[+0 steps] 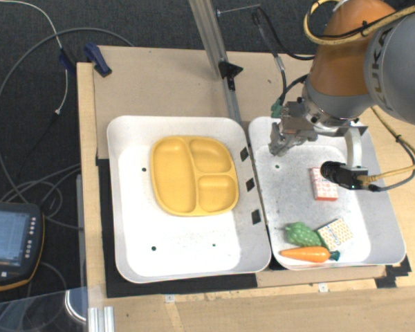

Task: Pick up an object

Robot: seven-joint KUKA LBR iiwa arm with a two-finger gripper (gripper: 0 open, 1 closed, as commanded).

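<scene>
While the gripper (pixel 279 146) hovers, the right bin (pixel 283 199) holds a carrot (pixel 305 254).

orange carrot (pixel 304 254) flat at right bin's (pixel 380 251) front edge — green toy (pixel 303 234) beside it

No text can be read; the print on the small box (pixel 324 184) and card (pixel 336 233) is too blurred.

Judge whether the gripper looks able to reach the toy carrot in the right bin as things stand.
Probably yes. The carrot lies uncovered by the right bin's near wall, with the gripper over the same bin's far end; the green toy beside it may crowd the fingers.
</scene>
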